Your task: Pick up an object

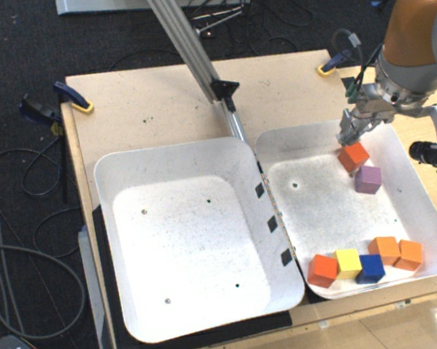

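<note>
Wooden bench (158, 105) on dark floor; pincer (349, 134) touching orange cube (354, 157), grip unclear.

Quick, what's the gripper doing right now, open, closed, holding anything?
Gripper: right above the orange block in the right bin; open or closed cannot be told, and no hold is visible.

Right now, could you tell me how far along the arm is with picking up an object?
Done: the gripper has reached the right bin and sits just above the orange block near its far side. In hand: a grasp on that block seems under way, though I cannot tell if it is gripped. Left: lifting it clear. The purple block beside it and the row of blocks along the near edge lie untouched.
</note>
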You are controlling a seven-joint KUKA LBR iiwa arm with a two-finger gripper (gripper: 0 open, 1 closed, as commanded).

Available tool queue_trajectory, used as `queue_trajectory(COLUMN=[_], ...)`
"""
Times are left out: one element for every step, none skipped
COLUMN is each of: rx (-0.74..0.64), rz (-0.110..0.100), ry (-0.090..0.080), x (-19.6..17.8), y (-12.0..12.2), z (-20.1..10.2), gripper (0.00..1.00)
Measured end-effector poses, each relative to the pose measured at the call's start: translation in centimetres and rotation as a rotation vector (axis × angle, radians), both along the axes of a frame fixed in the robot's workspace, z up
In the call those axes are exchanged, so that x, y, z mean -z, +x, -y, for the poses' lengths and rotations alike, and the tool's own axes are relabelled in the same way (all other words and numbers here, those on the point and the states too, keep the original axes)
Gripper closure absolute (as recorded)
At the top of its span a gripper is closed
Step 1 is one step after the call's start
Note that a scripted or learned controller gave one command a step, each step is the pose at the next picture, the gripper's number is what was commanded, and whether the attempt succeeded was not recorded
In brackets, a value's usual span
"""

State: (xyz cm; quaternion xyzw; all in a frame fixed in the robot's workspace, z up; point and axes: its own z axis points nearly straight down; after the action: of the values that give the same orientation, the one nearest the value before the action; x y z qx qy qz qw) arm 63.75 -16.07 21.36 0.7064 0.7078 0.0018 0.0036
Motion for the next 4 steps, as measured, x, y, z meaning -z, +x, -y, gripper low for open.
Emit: queue_trajectory(rx=[0.0, -0.005, -0.007, -0.007], rz=[-0.003, -0.01, -0.008, -0.008], ry=[0.001, 0.003, 0.005, 0.005], x=[-2.5, -1.6, -2.7, -3.3], y=[0.1, -0.3, -1.1, -1.5], z=[0.0, -4.9, -10.4, -15.3], gripper=[1.0, 1.0, 1.0, 1.0])
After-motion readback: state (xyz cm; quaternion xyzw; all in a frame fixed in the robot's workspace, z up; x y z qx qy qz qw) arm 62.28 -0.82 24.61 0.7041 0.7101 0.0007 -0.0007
